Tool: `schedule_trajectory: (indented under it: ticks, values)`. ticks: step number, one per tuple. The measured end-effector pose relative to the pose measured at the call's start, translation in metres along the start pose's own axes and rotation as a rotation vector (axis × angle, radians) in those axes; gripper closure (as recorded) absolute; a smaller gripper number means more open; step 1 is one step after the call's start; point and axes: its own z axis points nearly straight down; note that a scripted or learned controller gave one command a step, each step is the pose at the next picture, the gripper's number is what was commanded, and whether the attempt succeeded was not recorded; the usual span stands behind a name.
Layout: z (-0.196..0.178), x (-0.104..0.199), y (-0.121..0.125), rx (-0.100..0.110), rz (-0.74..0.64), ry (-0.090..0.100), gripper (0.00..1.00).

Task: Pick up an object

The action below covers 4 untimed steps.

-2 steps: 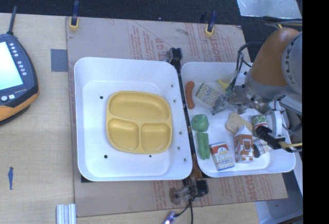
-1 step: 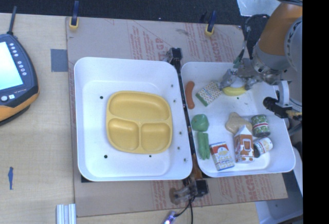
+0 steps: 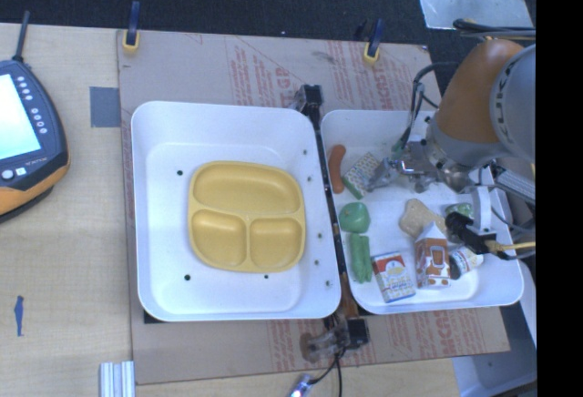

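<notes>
Orange-banded arm (image 3: 478, 104) leans in from the frame's right, gripper (image 3: 421, 169) low over the right bin (image 3: 510, 290); whether it's open or closed, I cannot tell.

You are looking at loose items lying in the right bin (image 3: 510, 290), all near the gripper (image 3: 421, 169). A grey packet (image 3: 362, 171) is lying just left of it, with a thin sausage (image 3: 337, 167) beyond that. Below-left, a green ball (image 3: 354, 217) is sitting above a green pod (image 3: 361, 257). A tan bread piece (image 3: 419, 218) is resting just below the gripper, and two cartons (image 3: 393, 275) (image 3: 433, 261) are lying further down.
</notes>
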Motion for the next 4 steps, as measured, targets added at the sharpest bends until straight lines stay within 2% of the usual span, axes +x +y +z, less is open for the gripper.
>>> schedule_trajectory:
  ticks: [1,2,3,4]
  values:
    - [-0.068,-0.037,0.055,0.008,-0.001,0.004,0.00]
    - [-0.014,-0.044,-0.014,0.012,-0.002,0.004,0.00]
    - [0.003,-0.081,0.064,0.006,-0.001,0.006,0.00]
    - [-0.017,-0.020,-0.011,0.012,-0.002,0.004,0.00]
